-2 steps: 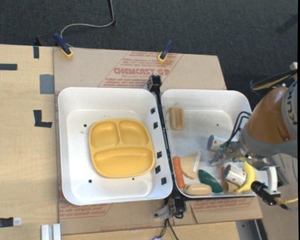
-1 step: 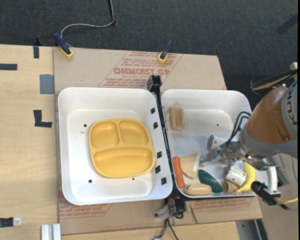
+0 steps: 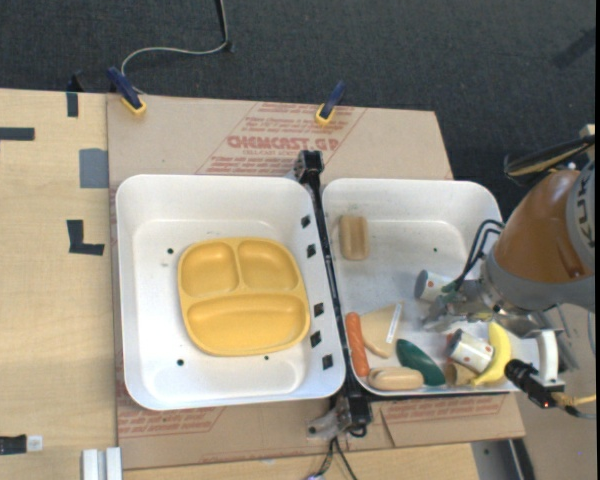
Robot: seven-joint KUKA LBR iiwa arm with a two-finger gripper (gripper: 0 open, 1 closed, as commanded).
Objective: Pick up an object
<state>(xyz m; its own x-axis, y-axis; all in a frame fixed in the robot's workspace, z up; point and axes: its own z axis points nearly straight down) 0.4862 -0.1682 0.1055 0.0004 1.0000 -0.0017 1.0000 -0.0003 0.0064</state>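
Observation:
The right bin (image 3: 400, 196) holds several toy foods. A tan block (image 3: 353, 236) lies near its far left. Along the near side are an orange carrot (image 3: 356, 340), a cream wedge (image 3: 382, 326), a green piece (image 3: 420, 361), a beige roll (image 3: 397, 378), a white can (image 3: 470, 352) and a yellow banana (image 3: 498, 354). My gripper (image 3: 438, 304) is low in the right bin's near right part, just above the can and right of the cream wedge. Nothing shows as held in it.
The left bin (image 3: 140, 268) holds a yellow divided plate (image 3: 244, 296). A black divider (image 3: 318, 258) runs between the bins. The arm's orange band (image 3: 538, 233) hangs over the right bin's right rim. Two clamps (image 3: 127, 90) pin the cardboard at the back.

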